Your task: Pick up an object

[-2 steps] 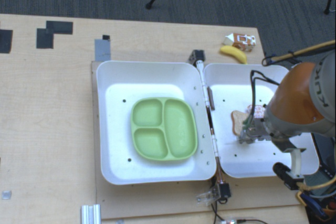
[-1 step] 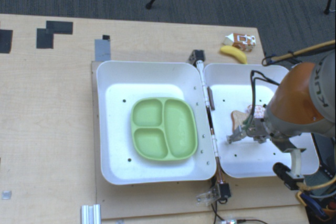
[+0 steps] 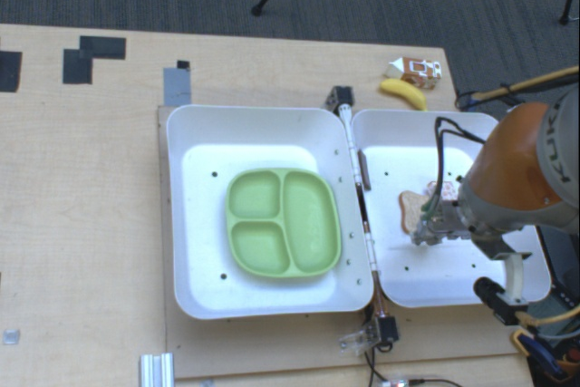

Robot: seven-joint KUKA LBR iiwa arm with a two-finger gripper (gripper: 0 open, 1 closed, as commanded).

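Note:
A tan, toast-like flat piece point(image 3: 412, 208) lies on the floor of the right bin point(image 3: 399, 281), near its middle. My gripper point(image 3: 424, 233) is low in that bin, right at the piece's near right edge, with the orange-banded wrist point(image 3: 507, 168) above it hiding part of the bin. A small pink and white item point(image 3: 445, 191) peeks out beside the wrist, too covered to identify. I cannot see anything held.
The left bin point(image 3: 195, 195) holds a green three-compartment plate point(image 3: 283, 222). On the bench behind the right bin lie a yellow banana point(image 3: 401, 92) and a small carton point(image 3: 417, 69). A metal rail point(image 3: 355, 186) divides the bins.

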